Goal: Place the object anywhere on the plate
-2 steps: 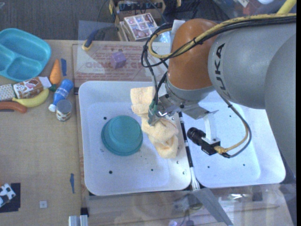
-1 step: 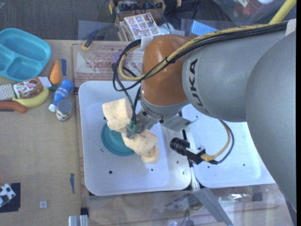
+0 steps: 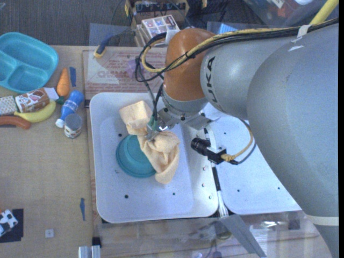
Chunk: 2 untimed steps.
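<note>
Yellow cloth (image 3: pixel 156 144) half-drapes the teal plate (image 3: pixel 131 157) at my three o'clock; gripper (image 3: pixel 154 128) pinches it, release remains.

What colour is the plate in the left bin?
Teal-blue: the round plate sits half under a pale yellow crumpled cloth. Seen in the camera view.

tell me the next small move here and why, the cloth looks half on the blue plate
Probably a short shift toward the camera view's left, then release. The gripper sits on the bunched middle of the yellow cloth, whose lower fold already overlaps the right edge of the blue plate in the left bin. The upper fold lies on the bin floor, so more cloth should go over the plate.
</note>
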Each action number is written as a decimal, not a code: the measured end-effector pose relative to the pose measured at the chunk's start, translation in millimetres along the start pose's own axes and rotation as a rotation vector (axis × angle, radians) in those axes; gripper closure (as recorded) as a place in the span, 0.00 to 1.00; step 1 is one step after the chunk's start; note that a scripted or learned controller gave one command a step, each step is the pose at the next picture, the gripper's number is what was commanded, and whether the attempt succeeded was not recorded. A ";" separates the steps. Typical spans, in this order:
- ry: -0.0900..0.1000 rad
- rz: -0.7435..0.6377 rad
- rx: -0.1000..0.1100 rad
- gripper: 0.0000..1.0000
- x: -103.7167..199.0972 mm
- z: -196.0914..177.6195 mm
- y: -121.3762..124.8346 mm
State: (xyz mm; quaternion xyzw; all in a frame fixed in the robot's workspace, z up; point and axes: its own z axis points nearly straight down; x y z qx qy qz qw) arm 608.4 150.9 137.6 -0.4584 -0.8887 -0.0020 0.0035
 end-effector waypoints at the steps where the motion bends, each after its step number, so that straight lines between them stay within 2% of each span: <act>1: -0.015 -0.257 -0.017 1.00 -5.6 3.3 14.9; 2: -0.024 -0.252 -0.023 0.00 -10.5 3.0 14.9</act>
